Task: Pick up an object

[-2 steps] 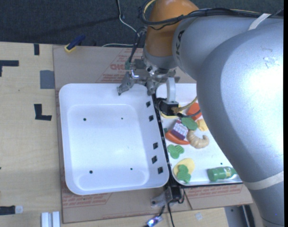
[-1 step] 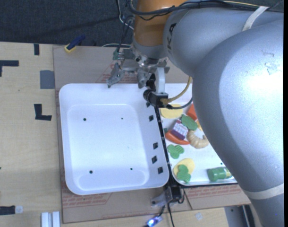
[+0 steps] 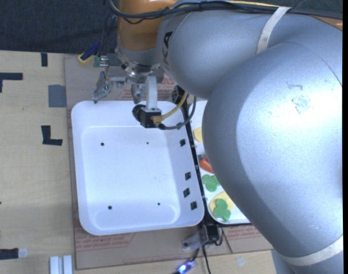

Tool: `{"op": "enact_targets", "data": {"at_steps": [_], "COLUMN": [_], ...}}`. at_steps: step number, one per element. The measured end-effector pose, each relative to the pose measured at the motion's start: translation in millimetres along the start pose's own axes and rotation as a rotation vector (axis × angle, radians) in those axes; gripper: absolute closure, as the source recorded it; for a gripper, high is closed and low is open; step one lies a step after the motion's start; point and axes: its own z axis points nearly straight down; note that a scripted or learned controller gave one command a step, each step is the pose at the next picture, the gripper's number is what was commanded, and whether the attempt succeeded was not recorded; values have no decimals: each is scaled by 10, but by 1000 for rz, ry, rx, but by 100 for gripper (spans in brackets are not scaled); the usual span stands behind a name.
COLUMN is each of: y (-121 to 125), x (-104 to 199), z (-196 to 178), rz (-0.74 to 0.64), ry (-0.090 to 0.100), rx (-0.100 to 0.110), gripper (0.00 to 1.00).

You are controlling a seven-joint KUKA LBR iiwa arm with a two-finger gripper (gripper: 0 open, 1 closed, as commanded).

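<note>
My gripper (image 3: 125,97) hangs over the far rim of the left white bin (image 3: 81,170). Its two fingers stand wide apart, open, with nothing between them. The small objects lie in the right bin (image 3: 234,217), in the narrow strip the arm leaves uncovered: a yellow piece (image 3: 198,134), a red-orange piece (image 3: 206,165), a green piece (image 3: 210,182) and a yellow and green piece (image 3: 221,208). The gripper is up and to the left of all of them, touching none. The big grey arm hides the rest of that bin.
A black divider strip with clips (image 3: 190,170) runs between the two bins. A black part on a yellow cable (image 3: 144,116) dangles under the wrist. The cardboard bench (image 3: 25,170) with black tape marks spreads to the left.
</note>
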Motion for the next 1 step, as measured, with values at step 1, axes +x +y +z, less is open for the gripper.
{"op": "enact_targets", "data": {"at_steps": [1], "y": [6], "x": [-55], "z": [-83], "rz": [5], "ry": [-5], "rx": [3], "gripper": [100]}}
